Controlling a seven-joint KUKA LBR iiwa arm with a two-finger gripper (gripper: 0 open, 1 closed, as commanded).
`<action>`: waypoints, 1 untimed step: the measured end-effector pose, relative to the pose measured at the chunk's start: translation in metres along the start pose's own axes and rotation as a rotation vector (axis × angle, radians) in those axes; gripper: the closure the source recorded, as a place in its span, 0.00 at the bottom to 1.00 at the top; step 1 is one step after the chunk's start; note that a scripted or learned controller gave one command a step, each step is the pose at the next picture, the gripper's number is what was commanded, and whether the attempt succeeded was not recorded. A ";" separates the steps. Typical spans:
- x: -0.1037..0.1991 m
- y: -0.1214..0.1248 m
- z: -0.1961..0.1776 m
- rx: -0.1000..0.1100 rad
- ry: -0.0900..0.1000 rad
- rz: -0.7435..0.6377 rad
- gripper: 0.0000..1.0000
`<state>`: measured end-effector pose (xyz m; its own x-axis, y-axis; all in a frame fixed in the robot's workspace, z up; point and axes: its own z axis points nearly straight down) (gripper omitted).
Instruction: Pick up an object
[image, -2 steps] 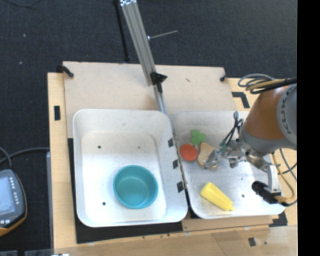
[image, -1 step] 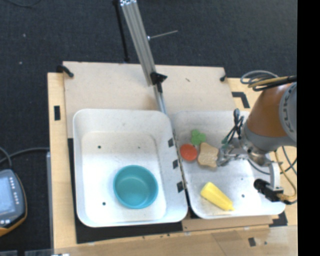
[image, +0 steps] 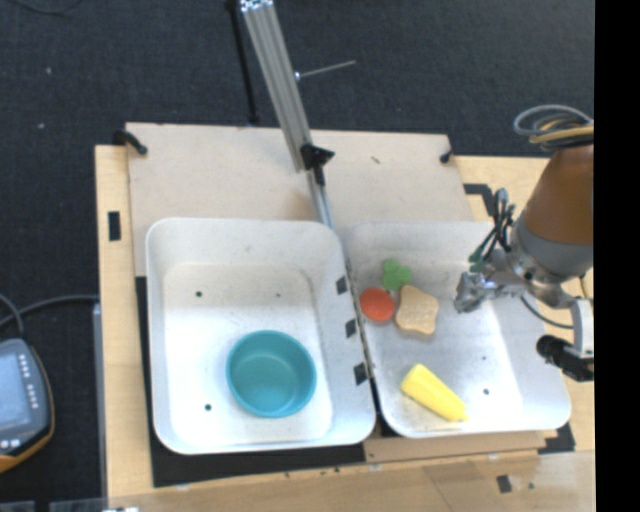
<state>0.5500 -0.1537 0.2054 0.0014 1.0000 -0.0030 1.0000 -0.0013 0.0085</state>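
We see a dark carpeted floor around a pale wooden bench, with a slanted metal pole rising from its middle. Two white bins sit side by side on it. The left bin holds a teal bowl. The right bin holds a yellow object near its front, and further back a tan piece, a red piece and a green piece clustered together. The arm enters from the right; its gripper hangs over the right bin beside the tan piece, and we cannot tell how its claw stands.
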 end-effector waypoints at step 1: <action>-0.001 0.001 0.001 0.006 0.002 0.000 1.00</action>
<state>0.5507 -0.1543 0.2041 0.0011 1.0000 -0.0007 1.0000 -0.0011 0.0022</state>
